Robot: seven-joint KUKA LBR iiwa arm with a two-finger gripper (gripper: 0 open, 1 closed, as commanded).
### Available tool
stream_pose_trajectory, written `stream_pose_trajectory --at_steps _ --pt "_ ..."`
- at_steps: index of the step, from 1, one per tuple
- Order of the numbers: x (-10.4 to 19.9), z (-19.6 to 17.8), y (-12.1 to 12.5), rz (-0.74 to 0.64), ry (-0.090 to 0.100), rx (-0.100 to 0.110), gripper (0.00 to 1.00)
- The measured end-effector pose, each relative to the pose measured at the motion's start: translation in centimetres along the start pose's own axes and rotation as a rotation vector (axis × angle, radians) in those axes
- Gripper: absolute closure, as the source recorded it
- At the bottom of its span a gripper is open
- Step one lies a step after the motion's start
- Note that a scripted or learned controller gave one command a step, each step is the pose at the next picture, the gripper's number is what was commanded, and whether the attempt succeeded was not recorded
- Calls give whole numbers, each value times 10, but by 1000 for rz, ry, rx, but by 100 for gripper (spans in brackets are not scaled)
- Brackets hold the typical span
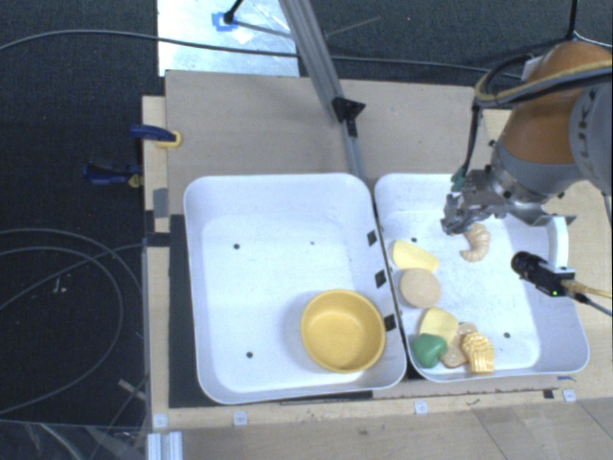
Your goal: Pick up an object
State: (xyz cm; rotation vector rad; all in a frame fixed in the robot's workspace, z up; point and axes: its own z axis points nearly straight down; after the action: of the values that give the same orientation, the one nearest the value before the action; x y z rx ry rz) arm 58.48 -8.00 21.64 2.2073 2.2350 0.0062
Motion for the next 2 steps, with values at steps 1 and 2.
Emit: stream_pose_trajectory --at_steps 1,2 --pt "48 7 15 2 -1 1 100" --pt "101 12 34 1 0 0 100"
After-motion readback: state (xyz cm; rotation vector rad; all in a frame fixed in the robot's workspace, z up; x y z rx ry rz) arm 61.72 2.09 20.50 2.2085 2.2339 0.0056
